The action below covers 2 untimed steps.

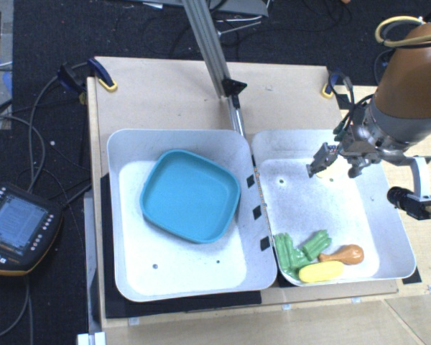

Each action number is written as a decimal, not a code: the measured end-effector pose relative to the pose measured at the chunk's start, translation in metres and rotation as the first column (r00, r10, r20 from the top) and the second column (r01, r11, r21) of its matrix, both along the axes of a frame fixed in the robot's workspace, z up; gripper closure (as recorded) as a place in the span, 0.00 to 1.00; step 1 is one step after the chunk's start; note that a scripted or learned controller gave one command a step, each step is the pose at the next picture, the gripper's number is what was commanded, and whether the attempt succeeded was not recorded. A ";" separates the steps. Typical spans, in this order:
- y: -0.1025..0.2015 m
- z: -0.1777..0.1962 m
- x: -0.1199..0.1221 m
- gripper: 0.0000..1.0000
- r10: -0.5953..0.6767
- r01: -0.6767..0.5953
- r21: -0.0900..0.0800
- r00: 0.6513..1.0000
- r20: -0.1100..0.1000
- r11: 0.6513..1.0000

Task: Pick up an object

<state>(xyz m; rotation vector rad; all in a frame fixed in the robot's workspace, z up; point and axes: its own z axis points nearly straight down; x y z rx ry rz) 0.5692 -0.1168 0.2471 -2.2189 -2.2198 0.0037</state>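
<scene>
1. Bench (pixel 172 92): pale wooden top carrying two shallow white bins side by side, set on a dark floor.
2. Left bin (pixel 129 264): white, with rounded corners, touching the right bin along a shared middle edge.
3. Blue plate (pixel 190 195): square with rounded corners and a raised rim, lying slightly tilted in the middle of the left bin.
4. Right bin (pixel 330 207): white, speckled floor, most of it bare; its objects are gathered at the near edge.
5. Green toy (pixel 299 251): several stubby green pieces bunched together in the right bin's near-left corner.
6. Yellow toy (pixel 321 272): oblong, lying just in front of the green toy, touching it, against the right bin's near rim.
7. Orange toy (pixel 343 254): pear-like shape with a narrow neck, lying on its side just to the right of the green toy and just behind the yellow toy.
8. Arm (pixel 409 85): orange-brown band and grey wrist, entering over the right bin's far-right part.
9. Gripper (pixel 339 162): dark fingers angled down over the far half of the right bin, well apart from the three toys; the fingers stand spread with a gap between them and nothing in that gap.
10. Metal pole (pixel 214 49): grey, slanting from beyond the bench down to the far end of the bins' shared edge.
11. Handheld controller (pixel 14 228): grey with a screen, on the floor left of the left bin, with cables attached.
</scene>
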 end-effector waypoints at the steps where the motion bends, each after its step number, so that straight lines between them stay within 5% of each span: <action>1: 0.005 -0.052 0.008 0.00 0.000 0.000 0.000 1.000 -0.001 1.000; 2: 0.004 -0.095 0.004 0.00 -0.001 0.001 0.000 1.000 0.000 1.000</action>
